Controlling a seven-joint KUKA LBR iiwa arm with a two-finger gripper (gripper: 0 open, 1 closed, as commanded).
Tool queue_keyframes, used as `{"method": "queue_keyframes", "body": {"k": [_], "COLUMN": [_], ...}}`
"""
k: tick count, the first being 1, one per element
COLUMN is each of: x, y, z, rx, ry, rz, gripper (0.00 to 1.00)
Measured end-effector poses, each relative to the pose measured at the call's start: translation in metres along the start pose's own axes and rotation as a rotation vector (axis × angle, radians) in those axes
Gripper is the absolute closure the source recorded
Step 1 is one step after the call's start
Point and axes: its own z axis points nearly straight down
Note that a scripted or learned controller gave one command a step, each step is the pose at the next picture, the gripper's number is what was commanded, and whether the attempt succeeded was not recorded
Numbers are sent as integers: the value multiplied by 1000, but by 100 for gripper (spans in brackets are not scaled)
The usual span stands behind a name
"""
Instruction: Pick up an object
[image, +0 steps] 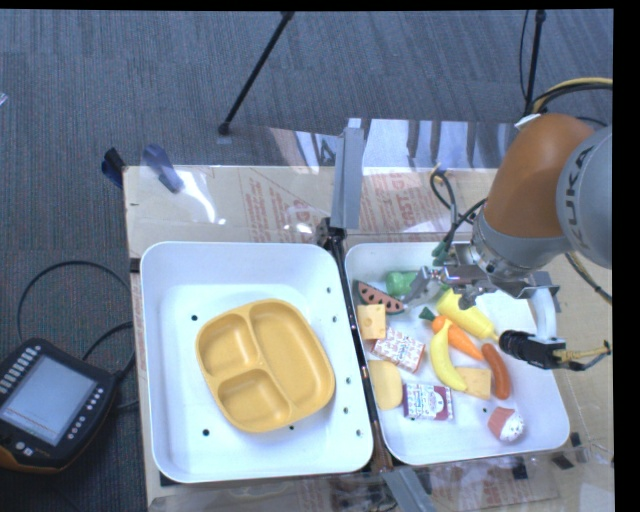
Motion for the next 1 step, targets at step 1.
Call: {"method": "queue_keyframes", "body": {"k": [1], "x": [53], "y": [-1], "z": [-66], "rx": [-6], "ry": [-2], "rz": [117], "gripper": [0]}}
